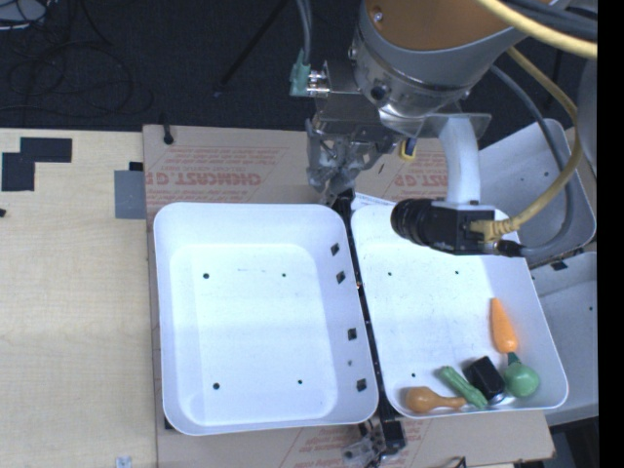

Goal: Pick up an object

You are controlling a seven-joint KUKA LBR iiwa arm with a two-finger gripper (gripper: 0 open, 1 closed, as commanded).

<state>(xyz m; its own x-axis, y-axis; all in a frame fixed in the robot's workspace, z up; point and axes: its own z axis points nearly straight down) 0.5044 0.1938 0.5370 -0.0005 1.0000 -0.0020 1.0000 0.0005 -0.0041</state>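
Objects for picking: a small cluster lies in the near right corner of the right bin (429,300). An orange carrot-shaped piece (503,326) lies against the right wall, pointing toward the corner. Just below it sits a green rounded piece (523,379), touching a black block (485,377). A green stick-shaped piece (462,386) lies slantwise beside the block, and an orange pear-shaped piece (430,399) rests along the near wall, its narrow end toward the stick.

Gripper (331,178): poised above the far rims where the two bins meet, well apart from the cluster; nothing is seen in it. Whether the fingers are parted or closed cannot be told, as the metal parts blur together.

Arm: the grey wrist with its orange band (439,13) fills the upper right; a black cylindrical unit (436,225) with a yellow cable overhangs the right bin's far end.

Left bin (249,320): adjoining the right bin, both resting on a cardboard sheet (234,169) on the pale tabletop (68,310).
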